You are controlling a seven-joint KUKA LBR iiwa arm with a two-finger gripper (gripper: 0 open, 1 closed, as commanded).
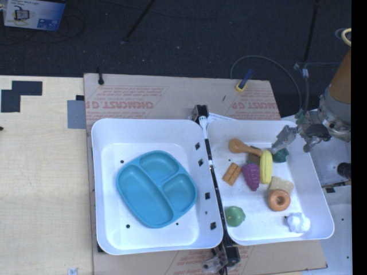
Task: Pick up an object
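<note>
The teal object [280,155] (shape unclear) sits just below the gripper [299,137], whose fingers spread wide and hold nothing. The approach step is under way; descending and closing likely come next.

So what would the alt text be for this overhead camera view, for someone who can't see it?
A grey robot arm's gripper hangs open over the upper right edge of the right bin, which holds toy food: a banana, doughnut, purple grapes and a green piece. The left bin holds a blue divided plate.
</note>
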